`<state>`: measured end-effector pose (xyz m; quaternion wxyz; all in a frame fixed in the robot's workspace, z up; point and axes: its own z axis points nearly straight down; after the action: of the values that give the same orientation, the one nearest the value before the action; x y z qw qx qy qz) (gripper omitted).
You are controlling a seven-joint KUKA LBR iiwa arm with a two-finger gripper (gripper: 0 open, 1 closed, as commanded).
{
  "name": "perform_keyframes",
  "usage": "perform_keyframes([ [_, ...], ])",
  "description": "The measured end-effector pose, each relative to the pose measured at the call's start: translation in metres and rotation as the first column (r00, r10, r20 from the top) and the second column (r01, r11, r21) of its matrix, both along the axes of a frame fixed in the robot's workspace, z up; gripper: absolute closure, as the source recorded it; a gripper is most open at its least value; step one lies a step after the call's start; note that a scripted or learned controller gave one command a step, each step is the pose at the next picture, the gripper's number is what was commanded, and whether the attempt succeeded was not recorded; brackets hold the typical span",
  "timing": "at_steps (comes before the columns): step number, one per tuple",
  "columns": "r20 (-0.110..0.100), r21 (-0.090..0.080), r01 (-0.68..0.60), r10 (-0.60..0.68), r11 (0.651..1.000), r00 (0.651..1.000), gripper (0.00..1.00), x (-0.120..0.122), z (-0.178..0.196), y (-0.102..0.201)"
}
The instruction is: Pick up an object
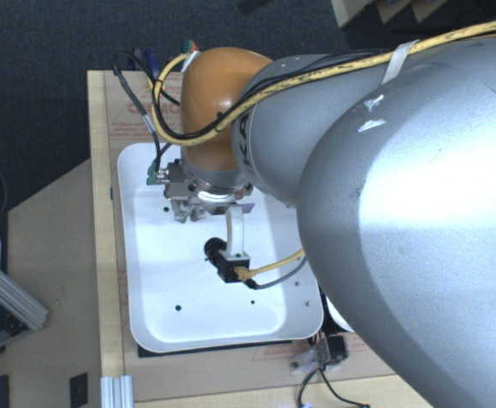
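Observation:
My gripper [186, 209] hangs under the orange wrist band [218, 100], low over the far part of the left white bin [150, 313]. Its metal body is seen from above, and the wrist covers what lies directly beneath it. The big grey arm [401, 194] reaches in from the right and hides the right bin almost entirely. I can make out no loose object on the bare white floor of the left bin, just a few small dark dots [178, 307].
The bin sits on a pale wooden bench [103, 228] with dark carpet behind it. An aluminium rail [9, 291] lies at the left, off the bench. Cables [324, 372] trail at the front edge.

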<state>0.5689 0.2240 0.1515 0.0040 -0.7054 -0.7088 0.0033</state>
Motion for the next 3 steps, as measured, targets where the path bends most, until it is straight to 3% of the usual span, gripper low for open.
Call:
perform_keyframes([
  [1,0.001,-0.001,0.002,-0.002,1.000,1.000,1.00,-0.094,0.018,0.002],
  [2,0.024,0.006,0.003,-0.003,1.000,1.000,1.00,-0.082,0.142,0.001],
  [3,0.024,0.005,0.004,-0.004,1.000,1.000,1.00,-0.059,0.238,0.000],
])
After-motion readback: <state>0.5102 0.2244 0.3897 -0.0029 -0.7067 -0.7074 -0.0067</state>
